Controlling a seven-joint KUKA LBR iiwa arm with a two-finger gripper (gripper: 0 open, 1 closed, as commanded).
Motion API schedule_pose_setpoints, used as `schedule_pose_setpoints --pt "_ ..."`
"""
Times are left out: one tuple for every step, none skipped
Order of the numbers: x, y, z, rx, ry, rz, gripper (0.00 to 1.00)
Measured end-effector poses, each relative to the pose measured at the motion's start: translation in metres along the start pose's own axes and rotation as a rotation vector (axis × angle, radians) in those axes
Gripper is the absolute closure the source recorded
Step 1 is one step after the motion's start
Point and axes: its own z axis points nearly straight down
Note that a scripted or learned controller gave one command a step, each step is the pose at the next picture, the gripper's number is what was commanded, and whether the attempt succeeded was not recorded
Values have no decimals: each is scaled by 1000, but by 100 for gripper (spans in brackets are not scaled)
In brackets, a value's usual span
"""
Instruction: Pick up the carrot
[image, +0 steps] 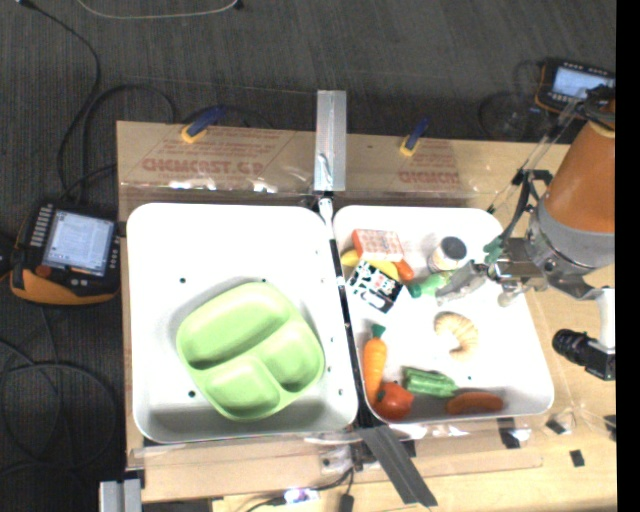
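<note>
Carrot lying lengthwise along the divider.
Gripper hovering up-right of it; can't tell its grip.

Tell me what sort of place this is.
Probably a robot lab test bench: a grey-and-orange arm over two white bins holding toy food such as the carrot, a teach pendant, and cables on carpet.

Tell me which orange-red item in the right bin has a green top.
The carrot, lying along the bin's left wall. The tomato and sausage near it are plain red.
</note>
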Motion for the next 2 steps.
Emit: schedule_pose_setpoints --pt "-47 -2 69 -2 0 -293 0" --pt "-20 -7 185 -14 -6 -376 0"
